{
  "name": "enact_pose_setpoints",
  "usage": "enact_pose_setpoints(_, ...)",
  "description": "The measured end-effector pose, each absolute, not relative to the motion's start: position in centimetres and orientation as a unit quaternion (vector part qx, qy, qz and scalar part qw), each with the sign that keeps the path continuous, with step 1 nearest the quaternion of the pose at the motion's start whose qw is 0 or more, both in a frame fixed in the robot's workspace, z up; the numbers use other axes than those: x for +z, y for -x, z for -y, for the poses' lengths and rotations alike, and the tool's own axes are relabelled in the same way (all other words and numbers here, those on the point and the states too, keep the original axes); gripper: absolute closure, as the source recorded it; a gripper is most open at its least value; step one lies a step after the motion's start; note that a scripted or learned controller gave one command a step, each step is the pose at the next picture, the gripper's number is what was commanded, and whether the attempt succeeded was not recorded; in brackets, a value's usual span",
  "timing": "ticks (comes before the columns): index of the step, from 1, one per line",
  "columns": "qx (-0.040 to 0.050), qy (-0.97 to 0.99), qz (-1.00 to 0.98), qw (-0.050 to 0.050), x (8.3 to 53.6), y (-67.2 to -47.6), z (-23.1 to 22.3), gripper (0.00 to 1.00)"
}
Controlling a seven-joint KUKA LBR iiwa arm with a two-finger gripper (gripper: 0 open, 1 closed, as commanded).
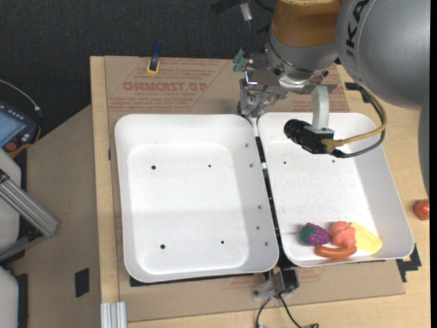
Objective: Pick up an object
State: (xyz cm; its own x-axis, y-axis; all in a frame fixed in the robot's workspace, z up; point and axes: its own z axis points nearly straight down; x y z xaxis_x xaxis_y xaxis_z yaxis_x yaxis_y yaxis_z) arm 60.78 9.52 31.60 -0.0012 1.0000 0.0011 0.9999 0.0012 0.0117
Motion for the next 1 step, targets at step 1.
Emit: enact_pose_setpoints(1,0.0084,-0.707,-0.707,0.008,46.54,-66.92,-8.41,1.0)
